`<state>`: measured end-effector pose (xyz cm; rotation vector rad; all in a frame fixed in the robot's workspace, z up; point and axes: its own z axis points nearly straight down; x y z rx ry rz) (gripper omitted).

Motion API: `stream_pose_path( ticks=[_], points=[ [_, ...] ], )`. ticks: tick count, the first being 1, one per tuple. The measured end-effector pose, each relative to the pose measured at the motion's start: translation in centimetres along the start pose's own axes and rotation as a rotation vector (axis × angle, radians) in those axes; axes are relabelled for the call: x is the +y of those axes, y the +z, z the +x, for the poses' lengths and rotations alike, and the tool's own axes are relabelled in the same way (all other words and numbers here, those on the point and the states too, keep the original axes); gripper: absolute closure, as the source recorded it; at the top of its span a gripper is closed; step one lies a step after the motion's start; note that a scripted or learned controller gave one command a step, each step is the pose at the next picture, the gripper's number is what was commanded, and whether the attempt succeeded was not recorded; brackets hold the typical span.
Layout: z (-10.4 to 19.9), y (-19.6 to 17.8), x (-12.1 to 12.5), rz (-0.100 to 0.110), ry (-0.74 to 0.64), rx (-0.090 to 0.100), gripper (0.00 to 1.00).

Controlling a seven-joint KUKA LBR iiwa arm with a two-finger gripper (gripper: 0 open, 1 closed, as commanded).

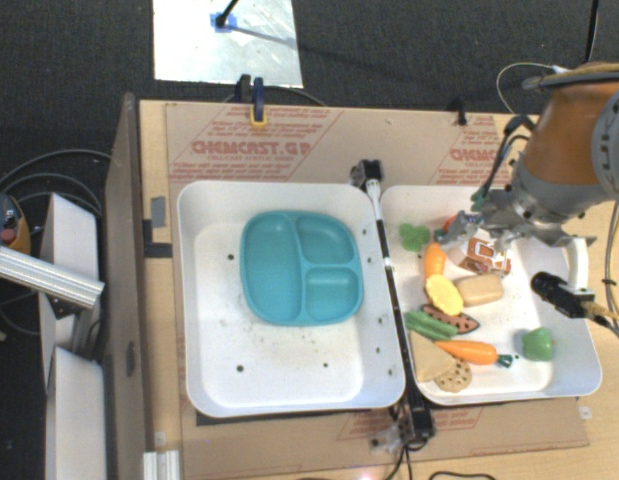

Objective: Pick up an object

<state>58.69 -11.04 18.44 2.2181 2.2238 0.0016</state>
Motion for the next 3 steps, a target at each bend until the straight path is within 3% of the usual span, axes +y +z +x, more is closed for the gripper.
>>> stream_pose_path(
  ticks=[1,2,3],
  points=[
    [2.5,10.3,-1.0,0.008,-0.003,0.002,0.0],
    [2.3,8.6,-0.7,-0.002,-0.001,0.0,1.0],
    [8.1,-0.6,-0.3,-0.008,-0.008,0.001,1.0]
  ],
)
